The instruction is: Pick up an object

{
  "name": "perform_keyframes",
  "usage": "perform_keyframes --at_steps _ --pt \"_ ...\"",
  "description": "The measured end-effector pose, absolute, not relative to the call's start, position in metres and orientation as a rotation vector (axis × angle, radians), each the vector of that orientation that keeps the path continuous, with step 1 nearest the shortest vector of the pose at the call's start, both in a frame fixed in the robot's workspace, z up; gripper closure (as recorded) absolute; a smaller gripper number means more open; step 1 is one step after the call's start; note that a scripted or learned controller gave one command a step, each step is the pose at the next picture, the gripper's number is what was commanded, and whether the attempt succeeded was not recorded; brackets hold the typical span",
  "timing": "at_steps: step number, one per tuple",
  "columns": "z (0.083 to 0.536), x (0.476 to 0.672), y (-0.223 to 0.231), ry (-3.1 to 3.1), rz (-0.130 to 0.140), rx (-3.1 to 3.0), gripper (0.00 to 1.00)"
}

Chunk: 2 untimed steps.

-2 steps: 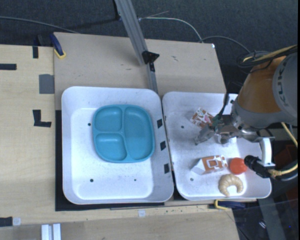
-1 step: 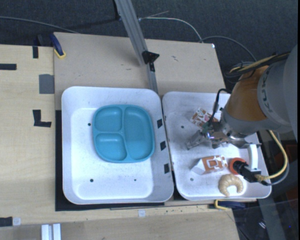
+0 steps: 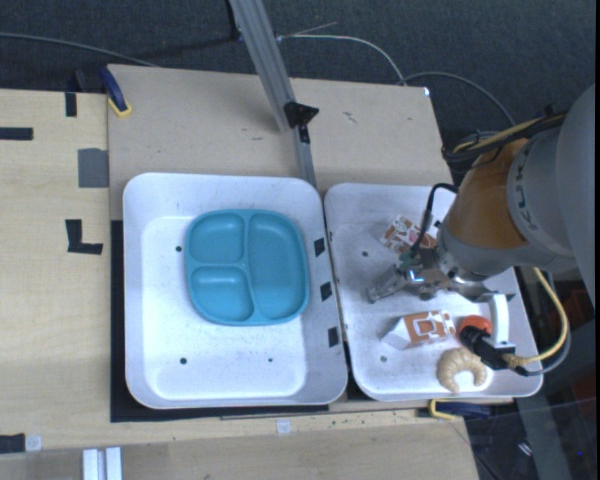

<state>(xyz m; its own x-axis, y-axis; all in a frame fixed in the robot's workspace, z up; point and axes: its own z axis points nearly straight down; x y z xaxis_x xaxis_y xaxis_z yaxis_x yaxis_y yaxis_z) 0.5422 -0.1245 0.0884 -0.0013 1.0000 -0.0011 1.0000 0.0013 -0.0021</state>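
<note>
Croissant (image 3: 464, 367) beside unreadable printed carton (image 3: 422, 328)

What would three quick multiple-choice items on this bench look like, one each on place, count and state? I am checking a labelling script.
1. Where is the blue divided plate?
A. left bin
B. right bin
C. on the bench beside the bins

2. How many compartments does the plate have?
A. two
B. three
C. five

3. How does the croissant lie?
A. on the plate
B. loose in the right bin's near corner
C. lifted above the bin

Answers: 1 A, it sits inside the left bin; 2 B, the ridges mark off three sections; 3 B, it rests on the bin floor, apart from the gripper.
</note>
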Motion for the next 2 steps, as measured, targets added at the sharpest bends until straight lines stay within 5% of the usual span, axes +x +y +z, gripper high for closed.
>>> perform_keyframes --at_steps 1,2 --pt "0.099 0.542 -0.124 -2.222 0.002 -2.218 1.00" --pt "0.149 0.547 -0.114 -2.226 -0.003 -2.220 1.00"
